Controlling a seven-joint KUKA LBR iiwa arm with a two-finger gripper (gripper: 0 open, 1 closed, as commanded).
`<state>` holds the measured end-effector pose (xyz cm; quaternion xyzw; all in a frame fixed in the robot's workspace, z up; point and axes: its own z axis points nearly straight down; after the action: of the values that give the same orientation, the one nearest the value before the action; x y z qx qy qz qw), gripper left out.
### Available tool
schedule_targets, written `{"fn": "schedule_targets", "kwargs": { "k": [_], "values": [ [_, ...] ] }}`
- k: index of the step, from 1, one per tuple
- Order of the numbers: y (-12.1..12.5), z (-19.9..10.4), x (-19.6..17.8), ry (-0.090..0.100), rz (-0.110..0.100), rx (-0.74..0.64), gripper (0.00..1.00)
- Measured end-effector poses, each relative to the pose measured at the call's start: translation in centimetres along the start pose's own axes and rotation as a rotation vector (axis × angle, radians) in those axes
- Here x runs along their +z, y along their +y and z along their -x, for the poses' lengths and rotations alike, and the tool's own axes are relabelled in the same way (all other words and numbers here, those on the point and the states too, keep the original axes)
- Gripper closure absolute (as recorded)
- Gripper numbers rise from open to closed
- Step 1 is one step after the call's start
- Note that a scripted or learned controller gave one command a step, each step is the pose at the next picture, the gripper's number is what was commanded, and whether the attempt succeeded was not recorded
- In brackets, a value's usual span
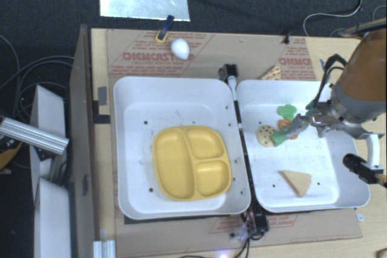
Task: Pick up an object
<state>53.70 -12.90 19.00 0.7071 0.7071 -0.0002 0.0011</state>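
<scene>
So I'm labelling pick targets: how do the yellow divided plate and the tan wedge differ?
The yellow divided plate lies in the left bin, while the tan wedge lies in the right bin. The plate is far larger, taking up much of its bin's floor; the wedge is a small piece. The plate is rounded with three compartments; the wedge is a plain triangular shape. Both rest flat, apart from the gripper.

green toy (280, 137): in my right bin, just beside the cookie (264, 135)
wedge (296, 182): tan, flat, nearer the front
</scene>
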Motion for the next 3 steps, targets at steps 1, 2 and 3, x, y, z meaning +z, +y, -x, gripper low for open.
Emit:
{"fn": "schedule_targets", "kwargs": {
  "k": [1,2,3],
  "values": [
    [1.7,-0.8,7.4,0.003,-0.006,-0.004,0.00],
    [9.2,1.3,10.7,0.000,0.004,-0.005,0.00],
    [13.2,2.8,9.9,0.001,0.007,-0.006,0.00]
  ]
}}
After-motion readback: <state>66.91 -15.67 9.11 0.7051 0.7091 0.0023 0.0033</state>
